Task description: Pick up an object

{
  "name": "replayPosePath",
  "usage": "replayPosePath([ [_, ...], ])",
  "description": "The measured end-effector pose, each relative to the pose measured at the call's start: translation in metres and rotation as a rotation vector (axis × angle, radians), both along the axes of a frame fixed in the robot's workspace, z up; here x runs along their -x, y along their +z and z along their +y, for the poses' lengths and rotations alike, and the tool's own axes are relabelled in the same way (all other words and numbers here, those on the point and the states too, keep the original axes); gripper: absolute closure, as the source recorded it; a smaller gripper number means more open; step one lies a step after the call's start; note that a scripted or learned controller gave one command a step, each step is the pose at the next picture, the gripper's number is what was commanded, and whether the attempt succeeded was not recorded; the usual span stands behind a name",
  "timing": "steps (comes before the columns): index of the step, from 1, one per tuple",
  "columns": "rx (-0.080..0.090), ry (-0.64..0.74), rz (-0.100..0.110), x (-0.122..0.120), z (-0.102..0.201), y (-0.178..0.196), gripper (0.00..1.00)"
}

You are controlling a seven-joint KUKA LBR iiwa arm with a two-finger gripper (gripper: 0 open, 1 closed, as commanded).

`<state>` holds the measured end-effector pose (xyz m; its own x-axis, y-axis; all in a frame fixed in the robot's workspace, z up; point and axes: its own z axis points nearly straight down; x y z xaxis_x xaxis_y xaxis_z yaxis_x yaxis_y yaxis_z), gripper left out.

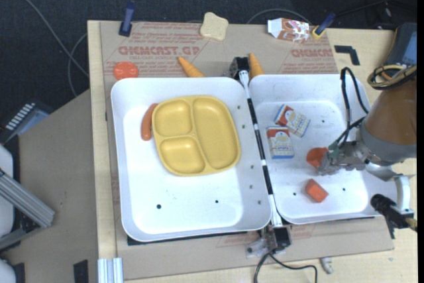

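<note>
Two shallow white bins sit side by side on the table point(99, 162), the left bin point(192, 209) taking the middle of the frame and the right bin point(311, 86) just beside it toward the right. In the left bin a yellow divided plate point(196, 134) lies flat in the upper half, with a small red sausage-shaped toy point(146, 123) touching its left edge. The right bin holds two small cartons, one tilted carton point(292, 120) in the upper middle and a second carton point(281, 142) just below it, close together. An orange-red block point(317, 191) lies toward the lower part of that bin, apart from the cartons. The arm comes in from the right edge of the frame, its jaws point(329, 163) low inside the right bin, right against another red piece point(316, 156); from here I cannot tell whether they are clenched on it or merely touching it. Beyond the bins, along the top of the table, lie an orange disc point(124, 69), a carrot-like toy point(190, 67), a slice of toy bread point(214, 26) and a crumpled wrapper point(289, 28)
</note>
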<state>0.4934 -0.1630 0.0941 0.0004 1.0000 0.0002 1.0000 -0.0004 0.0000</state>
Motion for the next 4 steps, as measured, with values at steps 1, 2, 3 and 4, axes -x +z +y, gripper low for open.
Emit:
replayPosePath([
  [1, 0.000, 0.000, 0.000, 0.000, 0.000, 0.000, 0.00],
  [2, 0.001, 0.002, -0.002, -0.037, 0.038, -0.010, 0.00],
  [3, 0.002, 0.001, -0.003, -0.037, 0.038, 0.000, 1.00],
  [4, -0.001, 0.002, -0.002, -0.062, 0.103, 0.091, 1.00],
])
